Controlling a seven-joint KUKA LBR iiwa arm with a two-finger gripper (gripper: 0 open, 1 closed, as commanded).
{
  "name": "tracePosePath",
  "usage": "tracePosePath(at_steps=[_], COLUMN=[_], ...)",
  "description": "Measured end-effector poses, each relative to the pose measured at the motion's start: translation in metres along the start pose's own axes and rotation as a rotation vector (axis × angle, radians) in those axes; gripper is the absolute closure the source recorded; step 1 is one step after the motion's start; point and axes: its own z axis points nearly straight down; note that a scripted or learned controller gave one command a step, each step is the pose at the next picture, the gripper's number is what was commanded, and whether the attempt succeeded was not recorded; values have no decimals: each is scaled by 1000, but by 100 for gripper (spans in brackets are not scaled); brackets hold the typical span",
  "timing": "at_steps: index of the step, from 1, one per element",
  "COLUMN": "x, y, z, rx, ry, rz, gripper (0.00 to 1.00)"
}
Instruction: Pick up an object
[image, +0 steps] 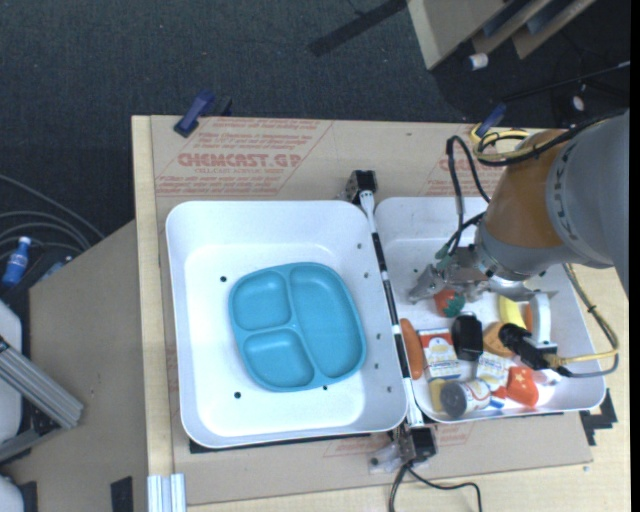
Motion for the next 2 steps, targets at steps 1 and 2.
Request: tracePosePath(at_steps=[1,2], x=[0,39], y=[0,-38], z=[-10,-130], rx=[-2,1], ry=[-1,0], rz=[1,0], gripper=[100,100])
